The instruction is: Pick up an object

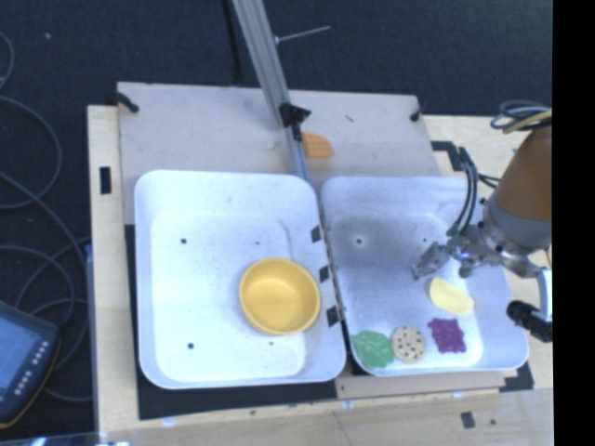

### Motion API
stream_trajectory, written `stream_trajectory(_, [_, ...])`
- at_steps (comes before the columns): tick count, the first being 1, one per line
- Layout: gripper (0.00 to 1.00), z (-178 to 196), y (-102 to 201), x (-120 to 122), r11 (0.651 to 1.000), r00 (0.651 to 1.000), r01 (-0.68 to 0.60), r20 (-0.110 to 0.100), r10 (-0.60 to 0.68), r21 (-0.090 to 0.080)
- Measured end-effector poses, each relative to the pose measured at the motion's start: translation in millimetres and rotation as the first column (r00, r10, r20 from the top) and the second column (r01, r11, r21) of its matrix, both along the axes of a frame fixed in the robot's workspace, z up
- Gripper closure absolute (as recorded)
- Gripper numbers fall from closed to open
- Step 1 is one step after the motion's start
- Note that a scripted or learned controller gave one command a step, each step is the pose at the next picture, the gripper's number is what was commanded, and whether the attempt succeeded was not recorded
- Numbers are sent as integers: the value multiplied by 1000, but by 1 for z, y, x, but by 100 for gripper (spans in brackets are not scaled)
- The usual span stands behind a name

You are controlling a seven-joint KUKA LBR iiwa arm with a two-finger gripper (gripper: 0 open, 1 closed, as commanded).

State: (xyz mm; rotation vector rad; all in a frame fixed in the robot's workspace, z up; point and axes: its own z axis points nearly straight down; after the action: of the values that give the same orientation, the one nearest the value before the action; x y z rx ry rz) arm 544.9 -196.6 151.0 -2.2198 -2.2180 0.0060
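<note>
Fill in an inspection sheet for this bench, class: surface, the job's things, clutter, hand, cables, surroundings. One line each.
Surface: bench bearing left bin and right bin side by side.
Job's things: yellow bowl in the left bin; yellow piece, purple piece, cookie and green piece in the right bin's near part.
Clutter: small orange item on the bench behind the bins.
Hand: hand low over the right bin, beside the yellow piece; nothing seen in it.
Cables: loose cables on the floor at left.
Surroundings: dark floor, metal rail, tablet.
</note>
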Motion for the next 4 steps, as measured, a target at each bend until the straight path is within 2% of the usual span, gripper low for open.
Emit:
stream_trajectory(1, [0, -51, -2, 0, 1000, 1000, 0, 7, 0, -4])
stream_trajectory(2, [100, -37, -3, 2, 1000, 1000, 7, 15, -7, -5])
stream_trajectory(4, [100, 56, -7, -8, 1000, 1000, 0, 13, 0, -3])
